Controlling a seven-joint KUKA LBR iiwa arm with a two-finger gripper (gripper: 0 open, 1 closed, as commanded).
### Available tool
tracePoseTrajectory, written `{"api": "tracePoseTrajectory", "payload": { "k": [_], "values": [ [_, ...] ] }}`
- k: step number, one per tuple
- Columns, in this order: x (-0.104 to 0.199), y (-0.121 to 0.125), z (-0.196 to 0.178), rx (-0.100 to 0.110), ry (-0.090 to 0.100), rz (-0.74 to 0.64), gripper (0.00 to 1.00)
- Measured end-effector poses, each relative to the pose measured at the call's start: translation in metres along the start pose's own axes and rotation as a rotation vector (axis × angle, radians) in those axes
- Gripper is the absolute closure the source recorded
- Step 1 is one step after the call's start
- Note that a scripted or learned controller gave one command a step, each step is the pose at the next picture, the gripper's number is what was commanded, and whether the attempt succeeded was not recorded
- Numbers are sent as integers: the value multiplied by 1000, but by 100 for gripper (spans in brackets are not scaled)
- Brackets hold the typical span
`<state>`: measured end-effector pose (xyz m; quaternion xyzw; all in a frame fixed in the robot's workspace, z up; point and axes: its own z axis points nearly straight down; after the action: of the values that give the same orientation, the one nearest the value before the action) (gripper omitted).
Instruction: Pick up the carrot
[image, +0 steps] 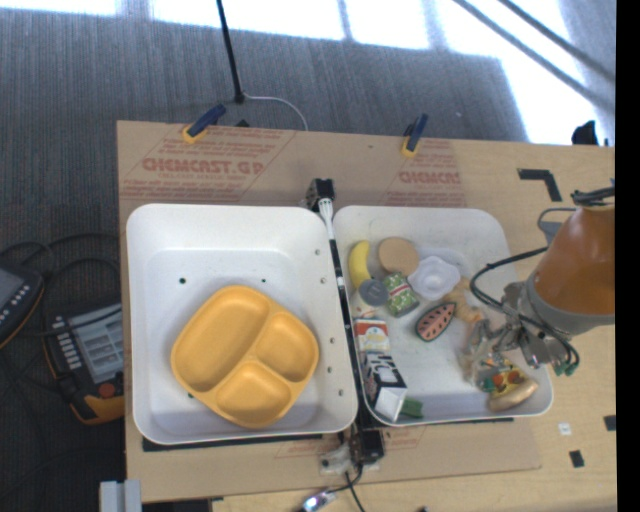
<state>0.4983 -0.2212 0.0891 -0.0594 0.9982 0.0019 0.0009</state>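
Note:
My gripper (492, 352) hangs low over the right end of the right bin (480, 222), below the grey wrist and its orange band. Just under and in front of it lies a small orange piece with a green end, which looks like the carrot (497, 380), partly covered by the gripper. It rests against a tan bun-shaped toy (517, 393) in the bin's front right corner. Nothing shows clearly between the gripper's parts.
The right bin also holds a banana (359, 264), a round tan disc (398, 255), a clear cup (436, 275), a green box (402, 297), a red slice (435, 322) and small cartons (378, 355). A yellow divided plate (245, 352) lies in the left bin (160, 240).

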Motion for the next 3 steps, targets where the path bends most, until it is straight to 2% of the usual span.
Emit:
{"api": "tracePoseTrajectory", "payload": {
  "k": [1, 3],
  "values": [
    [-61, -10, 0, 4, 1, -398, 100],
    [-63, -8, -20, 2, -8, -392, 100]
  ]
}}
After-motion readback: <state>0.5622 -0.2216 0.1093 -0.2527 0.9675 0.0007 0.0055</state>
